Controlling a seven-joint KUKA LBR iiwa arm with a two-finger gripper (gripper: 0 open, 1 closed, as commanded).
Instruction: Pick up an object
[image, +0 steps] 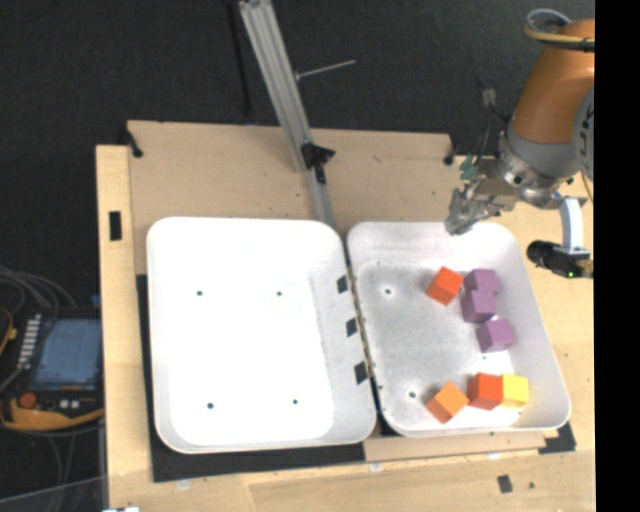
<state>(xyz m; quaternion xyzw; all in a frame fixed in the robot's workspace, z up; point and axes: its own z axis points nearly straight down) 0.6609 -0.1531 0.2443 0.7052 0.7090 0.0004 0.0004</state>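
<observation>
Right now the claw (466, 214) is hovering above the right bin's (400, 250) far rim, its state impossible to tell. Blocks are sitting inside that bin, the orange block (444, 286) nearest; crowding against the purple block (482, 294) could spoil a grasp.

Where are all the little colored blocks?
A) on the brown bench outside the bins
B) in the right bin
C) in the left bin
B: the orange block, the purple blocks and the yellow block all lie in the right bin, below the gripper that hangs at its far rim.
</observation>
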